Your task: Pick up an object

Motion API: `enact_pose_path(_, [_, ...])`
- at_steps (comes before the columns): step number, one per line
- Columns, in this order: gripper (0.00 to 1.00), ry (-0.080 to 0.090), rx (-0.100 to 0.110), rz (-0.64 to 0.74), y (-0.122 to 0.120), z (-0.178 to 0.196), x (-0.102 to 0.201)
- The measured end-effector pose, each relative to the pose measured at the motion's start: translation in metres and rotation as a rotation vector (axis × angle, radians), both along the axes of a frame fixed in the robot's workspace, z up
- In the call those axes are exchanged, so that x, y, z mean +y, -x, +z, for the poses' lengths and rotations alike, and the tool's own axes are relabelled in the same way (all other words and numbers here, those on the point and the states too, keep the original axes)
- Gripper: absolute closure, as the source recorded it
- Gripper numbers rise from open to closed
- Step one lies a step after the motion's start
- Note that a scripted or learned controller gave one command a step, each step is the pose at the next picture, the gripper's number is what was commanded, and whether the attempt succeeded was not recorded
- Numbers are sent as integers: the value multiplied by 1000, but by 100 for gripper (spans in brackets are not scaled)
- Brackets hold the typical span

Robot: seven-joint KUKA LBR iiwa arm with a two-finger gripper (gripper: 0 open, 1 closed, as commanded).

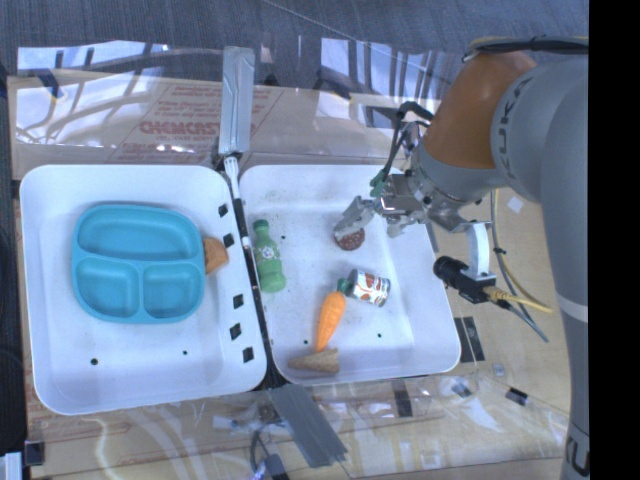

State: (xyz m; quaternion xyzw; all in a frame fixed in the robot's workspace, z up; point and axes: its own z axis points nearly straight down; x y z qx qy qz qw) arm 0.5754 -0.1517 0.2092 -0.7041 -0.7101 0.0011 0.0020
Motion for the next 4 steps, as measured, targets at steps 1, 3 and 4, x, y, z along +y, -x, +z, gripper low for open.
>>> enact_pose_path(1, [0, 2, -3, 3, -82, -118, -17])
enact_pose_path(3, [0, 0, -4, 1, -83, -117, -19])
enact_pose_path(4, [0, 2, -1, -3, -20, -117, -54])
